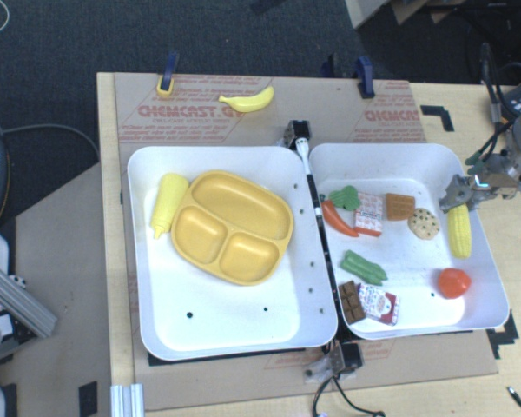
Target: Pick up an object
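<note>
My gripper point(462, 191) reaches in from the right and hangs over the right bin's point(399, 165) far right side, just above the upper end of a yellow corn cob point(459, 231). A chocolate-chip cookie point(424, 224) and a brown toast square point(399, 206) lie just left of the cob. A red tomato point(452, 282) sits nearer the front right corner. Nothing shows in the gripper's grasp.
The right bin also holds a red-orange pepper point(339, 220), a white packet point(368, 215), green vegetables point(363, 268), a chocolate bar point(350, 301) and a red-white packet point(379, 306). In the left bin lie a yellow divided tray point(233, 227) and a yellow bottle point(167, 204). A banana point(247, 101) rests on the bench behind.
</note>
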`<state>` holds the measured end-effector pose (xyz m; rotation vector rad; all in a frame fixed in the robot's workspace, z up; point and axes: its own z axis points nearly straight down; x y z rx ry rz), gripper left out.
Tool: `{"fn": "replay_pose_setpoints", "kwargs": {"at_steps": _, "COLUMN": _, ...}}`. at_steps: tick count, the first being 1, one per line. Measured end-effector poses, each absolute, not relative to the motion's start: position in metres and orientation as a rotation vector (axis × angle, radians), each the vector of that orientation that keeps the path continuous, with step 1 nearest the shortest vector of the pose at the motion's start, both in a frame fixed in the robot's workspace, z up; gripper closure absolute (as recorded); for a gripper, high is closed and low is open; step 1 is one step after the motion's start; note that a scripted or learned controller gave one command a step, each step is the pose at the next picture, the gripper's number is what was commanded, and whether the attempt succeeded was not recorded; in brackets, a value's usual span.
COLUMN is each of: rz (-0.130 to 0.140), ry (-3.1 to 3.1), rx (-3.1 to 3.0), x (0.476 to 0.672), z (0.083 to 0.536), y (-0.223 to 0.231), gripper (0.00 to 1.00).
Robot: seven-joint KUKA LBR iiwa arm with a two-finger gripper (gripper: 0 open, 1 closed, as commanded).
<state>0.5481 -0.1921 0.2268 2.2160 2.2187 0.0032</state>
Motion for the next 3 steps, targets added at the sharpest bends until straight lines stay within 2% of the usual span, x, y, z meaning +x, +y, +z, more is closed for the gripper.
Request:
{"fn": "replay_pose_setpoints", "kwargs": {"at_steps": 1, "rz": 0.005, "ry": 2.227, "rx": 2.212, "x": 0.561, "z": 0.237, "y": -0.141, "gripper": 1.00}}
{"fn": "replay_pose_setpoints", "kwargs": {"at_steps": 3, "rz": 0.004, "ry": 2.225, "rx": 2.214, "x": 0.606, "z": 0.235, "y": -0.042, "gripper": 1.00}}
